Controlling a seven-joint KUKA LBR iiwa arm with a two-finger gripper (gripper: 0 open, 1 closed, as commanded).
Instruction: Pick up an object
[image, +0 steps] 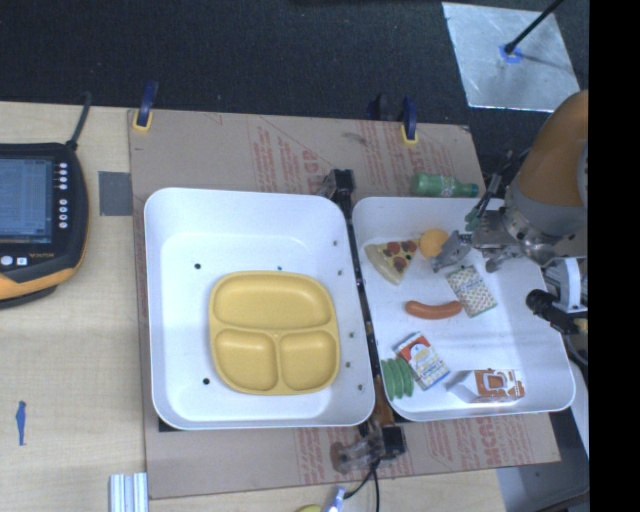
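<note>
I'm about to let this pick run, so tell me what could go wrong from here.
1. The gripper hovers among the orange ball, the pizza slice and the checkered packet, so it might nudge one while closing on another.
2. The ball would likely roll if bumped.
3. The packet lies flat, which may let the gripper slide off.

One fixed camera above – slanting down on both bins.

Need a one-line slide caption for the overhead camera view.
KUKA arm's tool hovers over right bin of toy food; yellow divided tray sits in left bin.
</note>
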